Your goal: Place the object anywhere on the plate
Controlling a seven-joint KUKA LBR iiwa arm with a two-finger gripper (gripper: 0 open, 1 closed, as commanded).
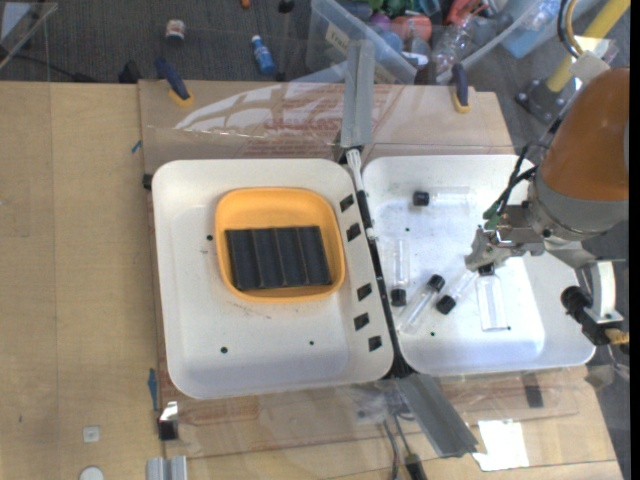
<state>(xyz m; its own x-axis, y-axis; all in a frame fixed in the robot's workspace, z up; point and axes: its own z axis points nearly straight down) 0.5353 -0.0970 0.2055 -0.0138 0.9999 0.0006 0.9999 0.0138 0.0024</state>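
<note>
Camera view has the gripper [484, 259], finger state unclear, hovering over clear tubes [491, 303] in the right bin [560, 343]; next, grasp one for the plate [277, 204].

two white bins [190, 348] sit on a tan wooden bench [60, 268]; the left one holds an orange-yellow plate [230, 213] bearing a dark charcoal block [278, 258] ridged in parallel stripes, and a row of small black tabs [362, 293] runs down the grey divider between the bins. the right bin's white floor is flecked with faint dark specks and carries clear vials with black caps [438, 298] and one loose black cap [421, 199]. the arm [590, 158] is grey with a broad orange band, its gripper [487, 256] silvery metal with black cabling, and behind the bench a clear tub [420, 8] holds teal, red, orange and green toys.
</note>
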